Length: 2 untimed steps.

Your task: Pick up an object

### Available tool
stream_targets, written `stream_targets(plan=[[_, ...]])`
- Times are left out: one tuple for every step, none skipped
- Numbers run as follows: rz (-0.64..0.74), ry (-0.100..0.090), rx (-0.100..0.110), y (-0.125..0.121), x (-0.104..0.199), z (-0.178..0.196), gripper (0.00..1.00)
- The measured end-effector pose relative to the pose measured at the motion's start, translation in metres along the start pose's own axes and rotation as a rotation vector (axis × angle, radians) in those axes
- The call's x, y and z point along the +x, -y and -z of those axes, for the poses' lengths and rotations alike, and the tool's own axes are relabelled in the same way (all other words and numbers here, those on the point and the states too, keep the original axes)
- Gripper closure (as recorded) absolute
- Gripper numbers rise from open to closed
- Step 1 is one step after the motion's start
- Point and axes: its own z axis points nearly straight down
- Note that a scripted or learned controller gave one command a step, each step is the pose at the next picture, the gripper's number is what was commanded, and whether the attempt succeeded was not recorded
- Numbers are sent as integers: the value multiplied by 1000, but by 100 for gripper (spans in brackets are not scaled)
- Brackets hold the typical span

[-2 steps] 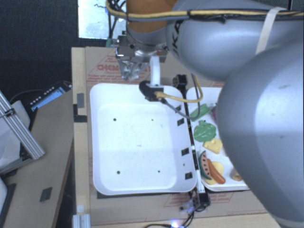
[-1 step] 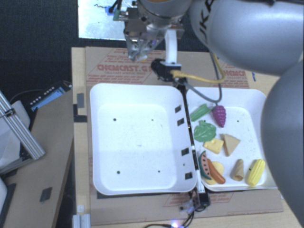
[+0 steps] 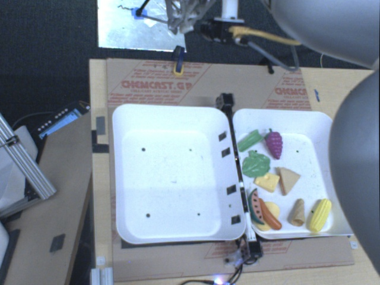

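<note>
The right bin (image 3: 317, 123) holds several toy foods: a green pea pod (image 3: 249, 139), purple grapes (image 3: 274, 143), a green leafy piece (image 3: 256, 164), a cheese wedge (image 3: 268, 182), a tan wedge (image 3: 289, 179), a watermelon slice (image 3: 254, 205), a hot dog (image 3: 269, 217), a cone (image 3: 296, 212) and a corn cob (image 3: 320, 214). My gripper (image 3: 181, 15) hangs high beyond the far edge of the bench, well away from both bins and blurred. Nothing shows in its grasp.
The left bin (image 3: 172, 177) sits beside the right one, joined by a black hinge strip (image 3: 231, 159). A small blue and yellow clip (image 3: 178, 61) lies on the cardboard behind the bins. The grey arm (image 3: 356, 159) looms over the right edge.
</note>
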Motion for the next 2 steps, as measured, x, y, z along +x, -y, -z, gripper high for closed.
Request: stream_targets(plan=[[-4, 9, 29, 8, -1, -206, 100], [-1, 0, 1, 7, 0, -86, 100]])
